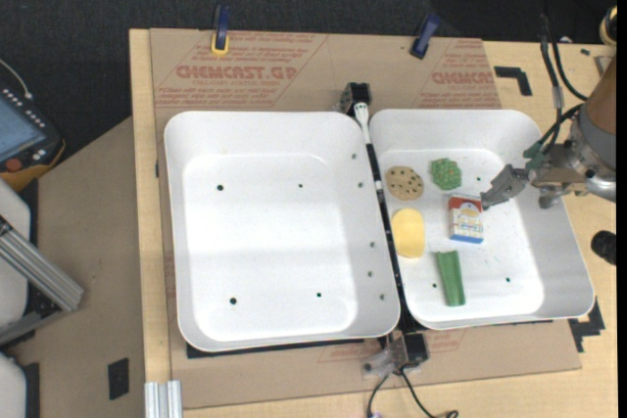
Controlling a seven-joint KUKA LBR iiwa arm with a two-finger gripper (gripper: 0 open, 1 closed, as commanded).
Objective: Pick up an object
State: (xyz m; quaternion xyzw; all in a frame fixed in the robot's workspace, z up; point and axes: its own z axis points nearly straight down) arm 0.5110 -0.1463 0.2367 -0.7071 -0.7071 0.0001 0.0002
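Hovering jaws [496, 192] by flat rect. carton [466, 219], smooth white bin [558, 279].

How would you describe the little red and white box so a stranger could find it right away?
Look in the right-hand white bin, near its middle, just below the gripper. The small box lies between the yellow item and the bin's right wall, and it alone has printed red, white and blue packaging.
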